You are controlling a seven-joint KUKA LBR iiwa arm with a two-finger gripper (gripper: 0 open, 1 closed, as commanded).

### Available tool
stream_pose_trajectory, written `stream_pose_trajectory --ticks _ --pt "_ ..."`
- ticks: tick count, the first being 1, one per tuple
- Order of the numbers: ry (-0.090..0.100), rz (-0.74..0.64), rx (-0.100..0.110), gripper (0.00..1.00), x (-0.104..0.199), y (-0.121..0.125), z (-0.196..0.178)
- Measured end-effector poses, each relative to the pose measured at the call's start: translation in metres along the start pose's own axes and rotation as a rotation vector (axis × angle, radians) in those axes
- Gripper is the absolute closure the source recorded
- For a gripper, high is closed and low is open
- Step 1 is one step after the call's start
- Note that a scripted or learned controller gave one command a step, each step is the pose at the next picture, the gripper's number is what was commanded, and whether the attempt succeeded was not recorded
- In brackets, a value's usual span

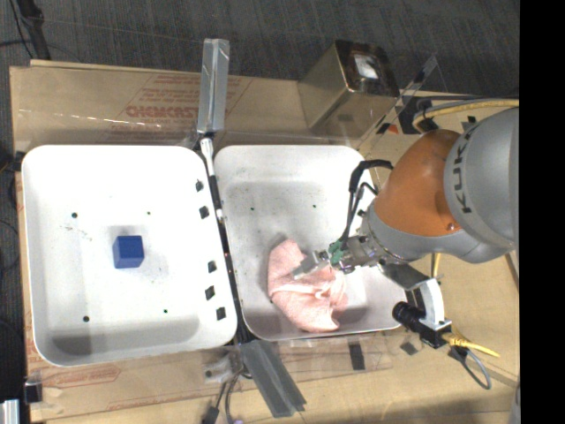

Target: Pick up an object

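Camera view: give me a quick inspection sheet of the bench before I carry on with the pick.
Surface: two white bins side by side, left bin and right bin, on cardboard.
Job's things: blue cube in the left bin; pink cloth crumpled in the right bin.
Clutter: nothing seen in the bins.
Gripper: gripper low over the pink cloth, at its top edge; a hold cannot be confirmed.
Cables: black cable looping by the wrist; yellow cable at lower right.
Surroundings: metal box behind the right bin; dark floor.
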State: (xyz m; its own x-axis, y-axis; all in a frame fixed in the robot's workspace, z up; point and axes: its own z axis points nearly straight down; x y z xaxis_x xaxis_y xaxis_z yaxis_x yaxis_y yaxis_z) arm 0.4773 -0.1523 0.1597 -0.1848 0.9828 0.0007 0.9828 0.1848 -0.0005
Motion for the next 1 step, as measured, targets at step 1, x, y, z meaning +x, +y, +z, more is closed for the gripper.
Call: stream_pose_trajectory --ticks 1 --pt "0.000 0.147 0.000 0.00 -0.0512 0.0266 0.0678"
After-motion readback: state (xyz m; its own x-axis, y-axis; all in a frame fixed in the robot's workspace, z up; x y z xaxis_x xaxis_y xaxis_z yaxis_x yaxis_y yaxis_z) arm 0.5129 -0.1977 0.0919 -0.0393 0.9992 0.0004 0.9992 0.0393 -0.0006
